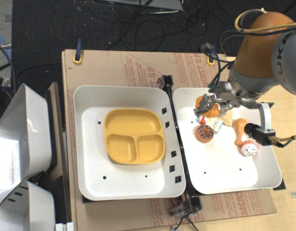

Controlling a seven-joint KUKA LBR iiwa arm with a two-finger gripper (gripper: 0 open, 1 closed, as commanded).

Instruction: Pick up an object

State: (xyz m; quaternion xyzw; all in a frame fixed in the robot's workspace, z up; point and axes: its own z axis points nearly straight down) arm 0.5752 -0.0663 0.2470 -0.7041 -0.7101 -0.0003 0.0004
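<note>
The gripper (pixel 209 108) hangs over an orange toy (pixel 209 110) near the right bin's (pixel 234 177) back left corner. It should drop straight down, then squeeze gently.

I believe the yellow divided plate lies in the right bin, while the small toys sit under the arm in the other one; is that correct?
Not quite: the camera view shows the yellow divided plate in the left bin. The small toys sit under the arm in the right bin.

Red printed lettering on the cardboard sheet (pixel 138 64) under the bins is too faint to read.
</note>
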